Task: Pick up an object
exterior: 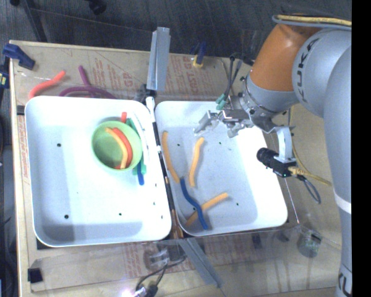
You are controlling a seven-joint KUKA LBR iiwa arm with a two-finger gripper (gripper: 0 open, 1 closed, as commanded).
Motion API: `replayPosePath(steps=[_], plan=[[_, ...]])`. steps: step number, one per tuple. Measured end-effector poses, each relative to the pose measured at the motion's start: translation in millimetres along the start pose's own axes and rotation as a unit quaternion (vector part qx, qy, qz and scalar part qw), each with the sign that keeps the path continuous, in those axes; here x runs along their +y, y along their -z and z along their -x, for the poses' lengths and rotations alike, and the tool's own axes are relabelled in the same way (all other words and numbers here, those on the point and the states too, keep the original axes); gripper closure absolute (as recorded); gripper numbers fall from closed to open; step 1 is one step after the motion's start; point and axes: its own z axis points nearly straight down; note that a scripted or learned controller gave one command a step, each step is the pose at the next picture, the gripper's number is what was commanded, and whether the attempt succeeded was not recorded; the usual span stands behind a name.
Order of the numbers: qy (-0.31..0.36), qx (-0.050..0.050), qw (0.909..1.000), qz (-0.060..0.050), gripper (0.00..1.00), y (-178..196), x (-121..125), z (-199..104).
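Observation:
My gripper (221, 125) hangs over the back of the right bin (267, 208), open, with nothing between its fingers. Below and left of it lies a curved orange strip (196, 159). Another orange strip (167, 156) runs along the bin's left wall. A blue strip (190, 200) and a third orange strip (214, 199) cross near the front. In the left bin (68, 190) a green bowl (114, 146) holds red and yellow pieces, and green and blue sticks (140, 169) lie against its right side.
A grey metal bar (157, 57) stands up behind the gap between the bins. Orange and purple tools (62, 85) and a blue clamp (18, 55) lie on the bench behind the left bin. My arm fills the right side.

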Motion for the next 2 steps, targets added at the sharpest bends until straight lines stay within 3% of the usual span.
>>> replayPosePath(steps=[1, 2], plan=[[0.032, -0.001, 0.9995, 0.001, 0.00, -138.4, 11.9, 18.8], [0.035, -0.002, 0.9994, 0.000, 1.00, -128.8, 11.7, 19.2]])
